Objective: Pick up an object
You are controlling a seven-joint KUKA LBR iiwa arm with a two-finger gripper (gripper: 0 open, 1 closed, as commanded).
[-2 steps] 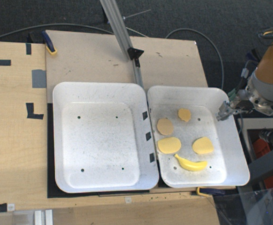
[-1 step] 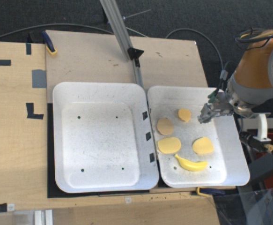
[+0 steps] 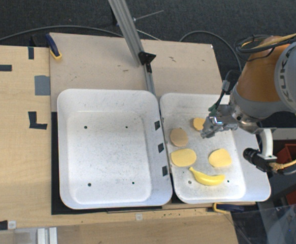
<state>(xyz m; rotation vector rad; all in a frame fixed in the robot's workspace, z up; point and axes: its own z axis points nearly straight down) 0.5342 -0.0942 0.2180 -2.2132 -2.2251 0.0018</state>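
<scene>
White left bin (image 3: 107,149) sits on the worktop (image 3: 97,60), beside the right bin (image 3: 254,187). Right bin contents: tan round piece (image 3: 178,136), yellow round piece (image 3: 183,157) just below it, banana (image 3: 207,178) near the front wall, small yellow piece (image 3: 198,123), yellow lump (image 3: 220,158). End effector (image 3: 209,130) hangs low just right of the small yellow piece; finger spread: cannot tell. Nothing visibly held.

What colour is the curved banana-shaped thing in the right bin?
Yellow, the curved banana-shaped toy; it shows best in the camera view.
</scene>
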